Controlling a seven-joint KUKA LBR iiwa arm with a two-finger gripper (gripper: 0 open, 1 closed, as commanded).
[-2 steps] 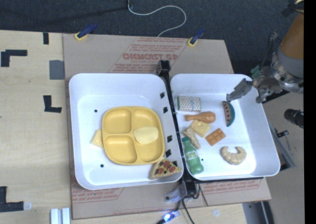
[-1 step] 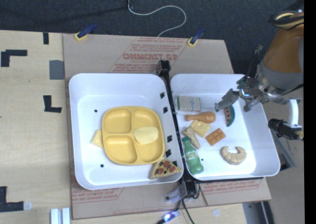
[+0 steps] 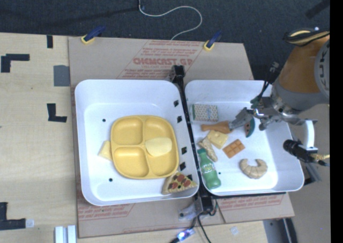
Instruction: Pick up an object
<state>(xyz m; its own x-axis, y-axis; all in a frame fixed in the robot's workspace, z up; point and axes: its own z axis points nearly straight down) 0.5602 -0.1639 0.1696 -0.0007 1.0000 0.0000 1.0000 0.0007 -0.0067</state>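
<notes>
Here, near me in the right bin (image 3: 284, 183), I see the croissant (image 3: 254, 168) and green bottle (image 3: 209, 169). Farther back, the gripper (image 3: 244, 121) hovers beside the orange stick (image 3: 216, 127), jaw state indiscernible. I judge a straight descent over one isolated piece best.

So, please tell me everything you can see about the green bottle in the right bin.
The green bottle is small and looks like plastic, with a pale label around its middle. It lies on its side on the floor of the right bin, at the bin's left wall near the front corner, its narrow neck pointing toward the back. Near its neck lies a pale food piece; whether they touch I cannot tell. The pincer is apart from it, farther back in the bin.
</notes>
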